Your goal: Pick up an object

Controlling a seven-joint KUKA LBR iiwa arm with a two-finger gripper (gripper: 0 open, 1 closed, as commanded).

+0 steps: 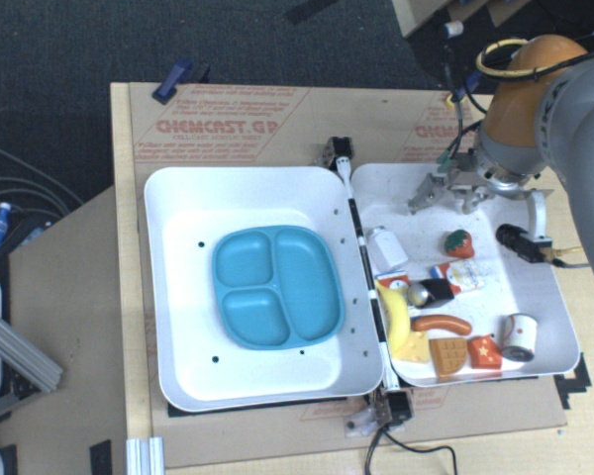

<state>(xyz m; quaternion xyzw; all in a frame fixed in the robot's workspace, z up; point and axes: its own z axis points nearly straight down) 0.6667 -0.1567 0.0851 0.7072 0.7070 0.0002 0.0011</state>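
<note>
Grey and metallic, my gripper (444, 203) is hanging over the upper part of the right bin (549, 300), in the upper right of the frame. Its two fingers are standing spread apart and nothing is lying between them, so I am carrying no object at this moment.

The nearest candidate, in my judgement, is the red strawberry (460, 243), which is lying just below my gripper in the frame, apart from the other things. I am thinking the step in hand is the approach. To do it well, I should be centring over the strawberry before going down and closing only when it sits between the fingers. It is small and rounded, so it may be slipping out if I am closing off centre.

A white box (386, 248) is resting near the left wall of this bin. Lower in the frame the things are crowding together: a banana (396, 317), a small black thing (438, 291) beside it, a red and white packet (467, 280), a sausage (442, 325), a brown cracker (447, 356), a red block (485, 352) and a white cup (520, 334) on its side. Picking there looks harder to me, because the neighbours are touching or nearly touching.

The left bin (178, 226), in the middle of the frame, is holding a blue divided plate (277, 285).
</note>
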